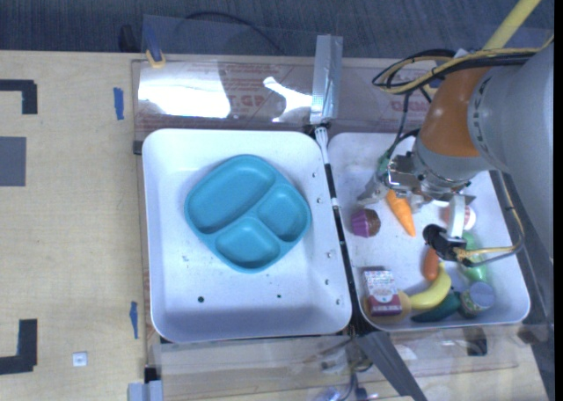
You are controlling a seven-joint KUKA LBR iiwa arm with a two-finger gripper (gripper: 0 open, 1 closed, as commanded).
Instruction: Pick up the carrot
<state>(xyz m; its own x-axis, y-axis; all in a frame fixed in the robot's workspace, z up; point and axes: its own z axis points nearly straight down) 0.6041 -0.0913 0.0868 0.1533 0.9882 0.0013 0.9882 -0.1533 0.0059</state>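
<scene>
Carrot [401, 212] hangs tilted in the right bin [519, 302], its upper end between the fingers of the claw [398, 190], which closes narrowly on it (orange against white). Just left lies a purple vegetable [365, 222]. Nearer the front sit a banana [430, 293] and a small carton [381, 290]. The left bin [167, 294] carries a blue divided plate [248, 212].

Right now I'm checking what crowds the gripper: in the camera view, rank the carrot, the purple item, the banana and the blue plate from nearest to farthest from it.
1. Carrot, right at the gripper, just below it.
2. Purple item, to its left in the same bin.
3. Banana, near the bin's front edge.
4. Blue plate, in the left bin.
</scene>
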